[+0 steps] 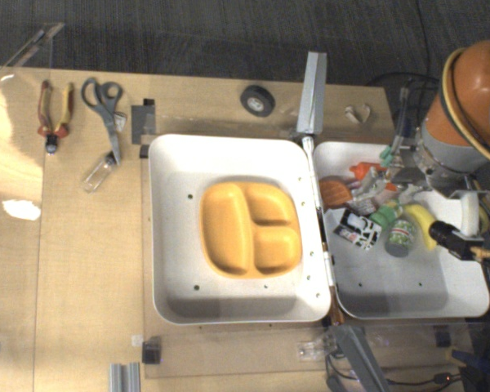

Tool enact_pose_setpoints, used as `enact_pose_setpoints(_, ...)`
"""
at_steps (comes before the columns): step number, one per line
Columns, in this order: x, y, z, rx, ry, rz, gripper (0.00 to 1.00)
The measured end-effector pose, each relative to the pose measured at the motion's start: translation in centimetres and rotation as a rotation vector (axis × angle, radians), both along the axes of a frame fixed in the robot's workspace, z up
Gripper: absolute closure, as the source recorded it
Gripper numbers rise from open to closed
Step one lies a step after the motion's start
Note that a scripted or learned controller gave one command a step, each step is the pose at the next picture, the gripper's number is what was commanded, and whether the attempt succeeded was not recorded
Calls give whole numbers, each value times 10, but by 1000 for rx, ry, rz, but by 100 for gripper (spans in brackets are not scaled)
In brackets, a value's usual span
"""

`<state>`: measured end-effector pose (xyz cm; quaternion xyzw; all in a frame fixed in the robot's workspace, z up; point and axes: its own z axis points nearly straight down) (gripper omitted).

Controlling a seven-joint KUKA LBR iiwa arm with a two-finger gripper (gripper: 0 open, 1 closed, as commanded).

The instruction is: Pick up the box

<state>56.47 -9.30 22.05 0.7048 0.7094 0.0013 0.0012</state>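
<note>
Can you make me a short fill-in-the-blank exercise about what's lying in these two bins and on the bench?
1. The yellow three-compartment plastic tray lies in the ____ white bin.
2. The small black-and-white printed box lies in the ____ white bin.
3. The grey-handled metal scissors lie on the wooden ____, outside both bins.
4. The black tape roll lies beyond the ____ bin's far rim.

Missing words: left; right; bench; left

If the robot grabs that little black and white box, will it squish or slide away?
The small black and white printed box looks like thin cardboard, so it would probably dent under a hard squeeze. It seems light for its size and may slide on the smooth right white plastic bin. Lying flat, it should not roll.
</note>
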Motion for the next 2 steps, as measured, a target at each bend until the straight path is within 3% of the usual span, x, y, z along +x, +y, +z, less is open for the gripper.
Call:
enact_pose_setpoints(1,31,-8,-118,0,2,-166,0)
enact_pose_setpoints(2,33,-7,-107,2,-2,-164,100)
